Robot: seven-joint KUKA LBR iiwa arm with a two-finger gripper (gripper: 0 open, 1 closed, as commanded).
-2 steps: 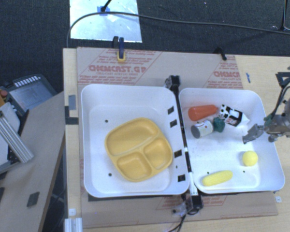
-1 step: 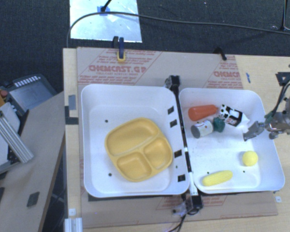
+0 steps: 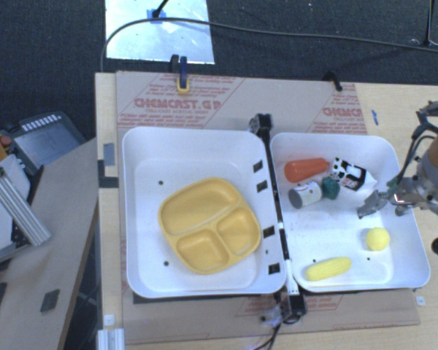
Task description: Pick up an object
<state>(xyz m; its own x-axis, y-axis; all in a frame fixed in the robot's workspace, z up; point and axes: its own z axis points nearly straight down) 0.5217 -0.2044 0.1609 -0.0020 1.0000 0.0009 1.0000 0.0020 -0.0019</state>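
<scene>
Approach step: gripper (image 3: 372,205) at 3 o'clock edge of right white bin (image 3: 350,275), fingers' state can't tell, nothing seen held. Small yellow plastic ball (image 3: 377,238) just beside, at gripper's 6 o'clock. Next: descend over ball, close.

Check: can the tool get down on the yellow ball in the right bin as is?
Probably yes. The yellow ball sits alone on bare bin floor near the right wall, apart from the yellow banana. The tool hangs just above it in the view. Only the bin wall crowds one side.
</scene>
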